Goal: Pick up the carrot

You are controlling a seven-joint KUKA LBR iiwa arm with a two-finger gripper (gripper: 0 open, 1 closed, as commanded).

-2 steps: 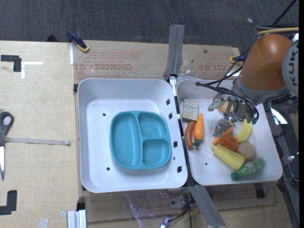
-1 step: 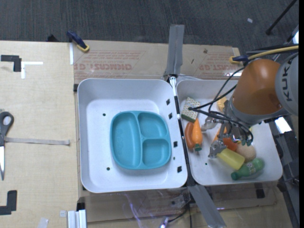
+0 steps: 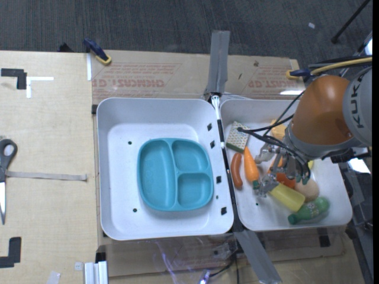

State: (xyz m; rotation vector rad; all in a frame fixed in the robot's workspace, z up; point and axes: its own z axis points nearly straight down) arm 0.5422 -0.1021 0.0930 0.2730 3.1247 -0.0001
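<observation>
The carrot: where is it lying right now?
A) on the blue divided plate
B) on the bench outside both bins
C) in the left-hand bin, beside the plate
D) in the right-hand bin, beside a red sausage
D: the carrot lies in the right bin, next to the red sausage.

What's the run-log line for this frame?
phase: reach | end effector: low in right white bin, beside target | target: orange carrot, lying free next to red sausage | left white bin: teal divided tray
</observation>
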